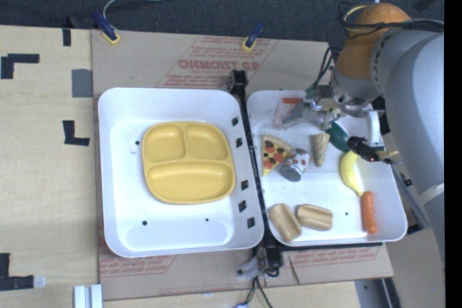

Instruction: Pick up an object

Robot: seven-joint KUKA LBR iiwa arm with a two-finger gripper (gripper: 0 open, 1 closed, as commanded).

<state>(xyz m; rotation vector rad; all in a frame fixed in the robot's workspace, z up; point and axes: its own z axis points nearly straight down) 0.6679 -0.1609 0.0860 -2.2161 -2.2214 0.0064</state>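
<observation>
Banana [351,172] upright, carrot [369,212] parallel beside it

Two bins [115,155], two bread rolls [299,218]

Robot lab: clamped cardboard [216,65], bins [115,155]

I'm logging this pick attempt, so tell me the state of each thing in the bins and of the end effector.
Yellow divided plate: flat in left bin, nothing on it.
Banana: lying in right bin.
Pizza slice: lying flat.
Two bread rolls: side by side, untouched.
Carrot: lying by the rim.
End effector: low over right bin, holding nothing visible.
</observation>
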